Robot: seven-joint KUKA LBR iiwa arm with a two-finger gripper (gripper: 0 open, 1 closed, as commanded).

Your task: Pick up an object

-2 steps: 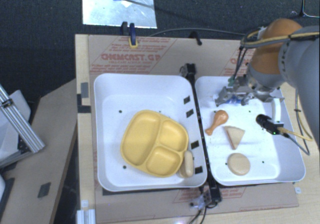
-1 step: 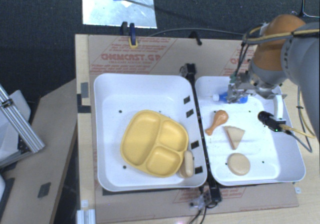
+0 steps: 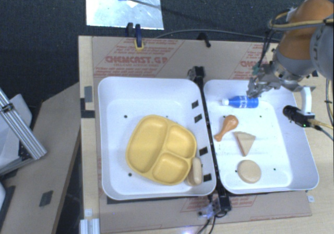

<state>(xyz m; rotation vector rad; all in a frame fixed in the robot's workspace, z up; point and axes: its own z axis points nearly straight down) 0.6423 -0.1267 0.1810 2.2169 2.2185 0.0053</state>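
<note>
Two shallow white bins sat side by side on the bench, and the blue bottle (image 3: 242, 102) in the right bin (image 3: 308, 168) serves here as the landmark. It lay on its side near that bin's far edge, its white cap pointing toward the divider between the bins. The gripper (image 3: 254, 90) hung just above and slightly right of the bottle's blue end, very close to it, though contact could not be made out. Nothing was visibly caught in the tool, and how wide it stood could not be told from this slanted view. The arm (image 3: 302, 35), grey with its orange band, rose up and to the right of the bottle.

Nearer the camera than the bottle lay a tan drumstick-shaped toy (image 3: 226, 126), and beyond that, further from the bottle, a pale wedge (image 3: 244, 142) and a round beige piece (image 3: 249, 171), all apart from one another. Well to the left of the bottle, in the left bin (image 3: 112, 97), rested a yellow divided tray (image 3: 160, 148), with a small beige roll (image 3: 196, 171) touching its near right corner.
</note>
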